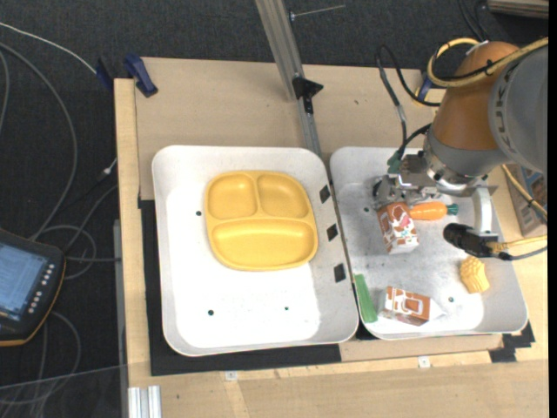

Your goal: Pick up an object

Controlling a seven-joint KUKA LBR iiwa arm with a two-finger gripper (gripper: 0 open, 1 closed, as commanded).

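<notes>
Arm (470, 116) is reaching in from the right, over the far half of the right bin (435, 268). Tool (393, 190) is hanging low over that bin's middle, directly above a small red-and-white carton (399, 230). Carton is standing slightly tilted, its top end sitting right under the tool. Whether the two are touching, cannot tell. How far the tool is standing open, and whether it has hold of the carton, cannot tell from this angle.

An orange carrot-shaped piece (428, 209) is lying just beside the carton's top, on its right in the view. A yellow lumpy piece (473, 274) is resting nearer the bin's right edge, apart from the carton. A second carton (407, 306) is lying flat near the front edge. A green stick (365, 299) is lying along the bin's left wall, just beside it.

Left bin (252, 316) is carrying a yellow divided plate (259, 219) in its far half. Both bins are sitting side by side on the table (218, 85).
</notes>
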